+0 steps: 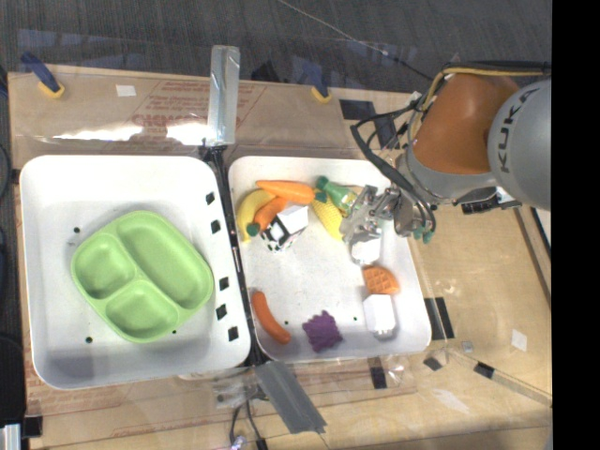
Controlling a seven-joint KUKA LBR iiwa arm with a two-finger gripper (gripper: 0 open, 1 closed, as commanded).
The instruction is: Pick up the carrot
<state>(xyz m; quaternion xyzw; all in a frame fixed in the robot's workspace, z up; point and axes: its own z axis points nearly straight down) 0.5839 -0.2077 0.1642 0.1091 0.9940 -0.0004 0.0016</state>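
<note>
Purple grapes (322, 331) and white block (380, 314) at right bin's (309, 270) near edge, green divided plate (141, 275) in left bin (47, 214), end effector (367, 225) low over right bin, grip state unreadable, carrot (287, 191) by far wall beside banana (248, 212), "KUKA" on arm (502, 139).

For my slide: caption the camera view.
Gripper hovers over the right bin, carrot lying beside it; green plate in left bin.
</note>
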